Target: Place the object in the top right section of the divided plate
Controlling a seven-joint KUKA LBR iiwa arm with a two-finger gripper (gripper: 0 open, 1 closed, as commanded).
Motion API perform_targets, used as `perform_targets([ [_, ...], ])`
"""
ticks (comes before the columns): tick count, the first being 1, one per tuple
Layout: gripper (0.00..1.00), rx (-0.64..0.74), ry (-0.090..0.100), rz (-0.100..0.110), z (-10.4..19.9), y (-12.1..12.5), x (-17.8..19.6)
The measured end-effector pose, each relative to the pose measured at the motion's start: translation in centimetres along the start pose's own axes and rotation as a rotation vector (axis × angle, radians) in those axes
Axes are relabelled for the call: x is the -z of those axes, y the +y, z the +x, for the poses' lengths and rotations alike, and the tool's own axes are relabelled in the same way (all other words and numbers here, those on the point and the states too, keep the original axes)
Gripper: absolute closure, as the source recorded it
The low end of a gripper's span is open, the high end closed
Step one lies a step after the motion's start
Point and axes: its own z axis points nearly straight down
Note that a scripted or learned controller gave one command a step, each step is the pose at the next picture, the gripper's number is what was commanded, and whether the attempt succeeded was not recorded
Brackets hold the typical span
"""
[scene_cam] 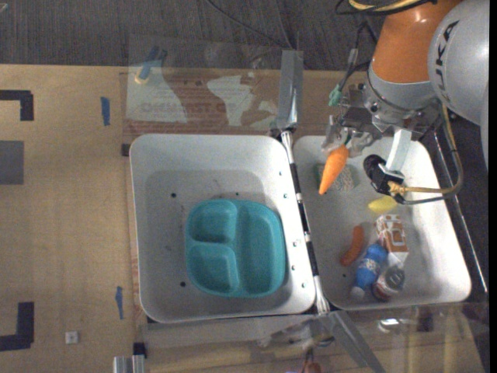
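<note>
Plate point(213, 269) apparently central in left bin point(155, 173)

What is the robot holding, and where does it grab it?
The gripper holds the carrot by its thick upper end, with the tip pointing down.

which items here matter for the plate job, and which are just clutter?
In the job:
- carrot, held at its top by the jaws above the right bin
- teal divided plate in the left bin

Lying about, all in the right bin:
- yellow piece
- orange sausage
- blue bottle
- small carton
- round can
</note>
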Motion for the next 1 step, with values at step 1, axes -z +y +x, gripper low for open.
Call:
perform_targets([
  [1, 1.0, 0.367, 0.002, 0.002, 5.56, -3.5, -3.52],
])
